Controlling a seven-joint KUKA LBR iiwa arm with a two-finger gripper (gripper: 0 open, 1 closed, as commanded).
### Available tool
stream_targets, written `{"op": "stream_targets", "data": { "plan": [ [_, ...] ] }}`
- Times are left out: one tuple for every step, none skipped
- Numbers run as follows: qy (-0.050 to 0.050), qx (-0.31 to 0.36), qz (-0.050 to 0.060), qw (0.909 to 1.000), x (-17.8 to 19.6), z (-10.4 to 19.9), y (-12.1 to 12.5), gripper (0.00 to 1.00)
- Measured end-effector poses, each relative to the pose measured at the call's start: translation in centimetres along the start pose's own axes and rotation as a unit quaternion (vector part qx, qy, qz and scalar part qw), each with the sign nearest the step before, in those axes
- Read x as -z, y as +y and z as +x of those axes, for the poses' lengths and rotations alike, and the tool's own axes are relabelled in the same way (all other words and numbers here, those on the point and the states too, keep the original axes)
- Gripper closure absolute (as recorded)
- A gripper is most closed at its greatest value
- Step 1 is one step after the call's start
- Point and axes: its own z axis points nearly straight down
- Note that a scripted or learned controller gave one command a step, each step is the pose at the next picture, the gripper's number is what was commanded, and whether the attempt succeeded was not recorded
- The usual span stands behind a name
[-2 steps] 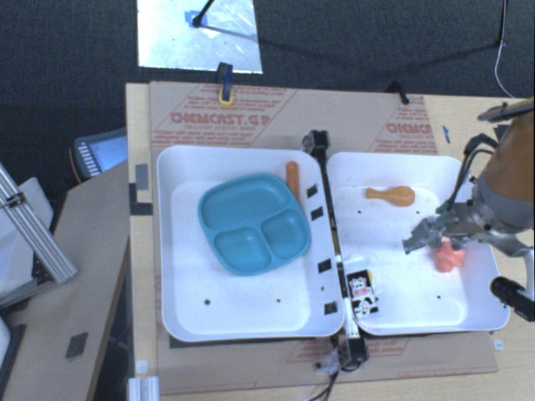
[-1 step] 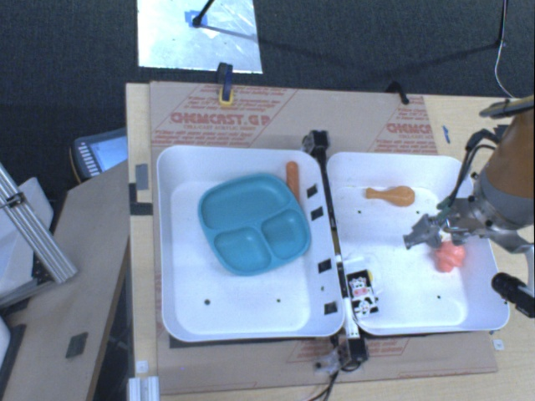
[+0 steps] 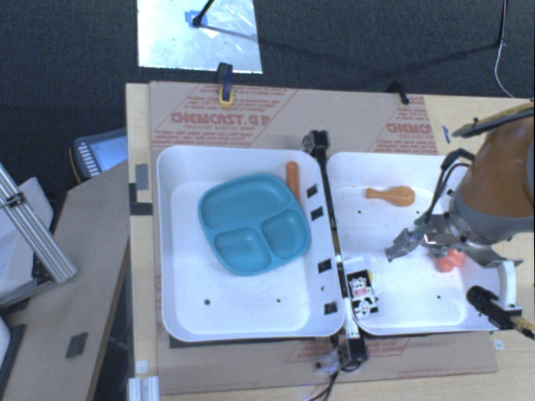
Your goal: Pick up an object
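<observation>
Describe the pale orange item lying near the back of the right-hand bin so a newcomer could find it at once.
Start at the right bin, the one the arm reaches over. Near its far wall lies a pale orange drumstick-shaped toy, flat on the floor, its narrow end pointing toward the divider. It is longer and paler than the small red-orange piece beside the gripper, and apart from both.

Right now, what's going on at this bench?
A grey KUKA arm with an orange band reaches in from the right over the right bin. Its gripper sits low, just left of a small red-orange object on the bin floor; nothing is visibly held. An orange gourd-shaped toy lies farther back, and a small black-and-white item rests near the divider. The left bin holds a blue divided plate with an orange stick beside it.
</observation>
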Motion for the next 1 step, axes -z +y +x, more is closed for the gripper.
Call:
{"op": "stream_targets", "data": {
  "plan": [
    [0.000,0.000,0.000,1.0000,-4.23,0.17,0.22,0.00]
  ]
}}
